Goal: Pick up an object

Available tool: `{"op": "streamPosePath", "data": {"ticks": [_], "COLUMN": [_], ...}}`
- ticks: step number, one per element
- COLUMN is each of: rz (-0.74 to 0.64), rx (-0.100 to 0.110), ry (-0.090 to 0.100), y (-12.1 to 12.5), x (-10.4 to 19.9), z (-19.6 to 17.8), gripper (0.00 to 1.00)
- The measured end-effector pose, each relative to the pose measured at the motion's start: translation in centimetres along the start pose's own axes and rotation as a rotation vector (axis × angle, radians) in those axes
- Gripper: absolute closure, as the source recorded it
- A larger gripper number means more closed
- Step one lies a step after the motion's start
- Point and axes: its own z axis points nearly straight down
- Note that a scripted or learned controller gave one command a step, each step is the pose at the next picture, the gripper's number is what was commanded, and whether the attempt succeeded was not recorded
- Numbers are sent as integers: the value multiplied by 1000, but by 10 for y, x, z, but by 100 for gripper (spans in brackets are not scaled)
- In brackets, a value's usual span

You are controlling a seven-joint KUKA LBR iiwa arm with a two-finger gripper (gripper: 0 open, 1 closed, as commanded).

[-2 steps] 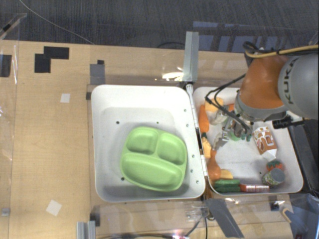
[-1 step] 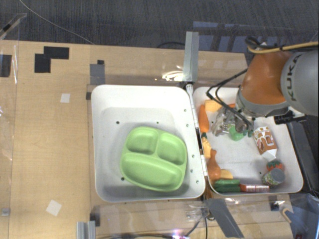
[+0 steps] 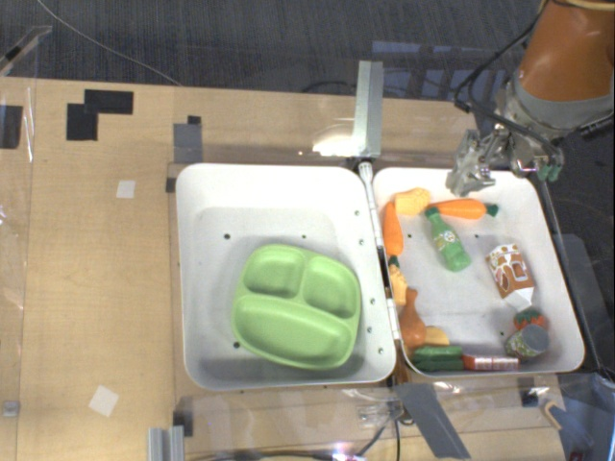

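Tool above the far rim of the right bin

Tool (image 3: 473,173) hanging at the far edge of the right bin (image 3: 553,257), below the orange band of the arm (image 3: 567,41) reaching in from the right. Metal fingers pointing down over the bin's far rim, just beyond the carrot (image 3: 459,209); nothing seen between them, and open or closed impossible to tell at this size.

Crowded with small toys, that right bin. Carrot lying crosswise near the far wall, a yellow piece (image 3: 413,201) just beside its left end. Green bottle (image 3: 448,241) slanting below the carrot, almost touching it. Orange stick shape (image 3: 392,229) lying along the left wall. Small brown-and-white carton (image 3: 508,269) toward the right wall, apart from the bottle. Round dark-topped item (image 3: 529,336) in the near right corner. Along the near wall, a green piece (image 3: 437,357) and a red-and-white tube (image 3: 493,361) end to end, with an orange pear-like shape (image 3: 412,323) just above them.

Left bin (image 3: 207,219) holding a green divided plate (image 3: 296,305), lying flat toward the near side.

Pale wooden bench (image 3: 86,286) carrying both bins side by side.
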Motion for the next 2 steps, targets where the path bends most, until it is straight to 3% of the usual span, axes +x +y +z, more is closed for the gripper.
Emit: {"op": "streamPosePath", "data": {"ticks": [1,2], "rz": [-420,-422], "rx": [-2,-1], "ry": [6,-6], "y": [-61,-58], "x": [-16,-19], "z": [-54,-68], "gripper": [100,100]}}
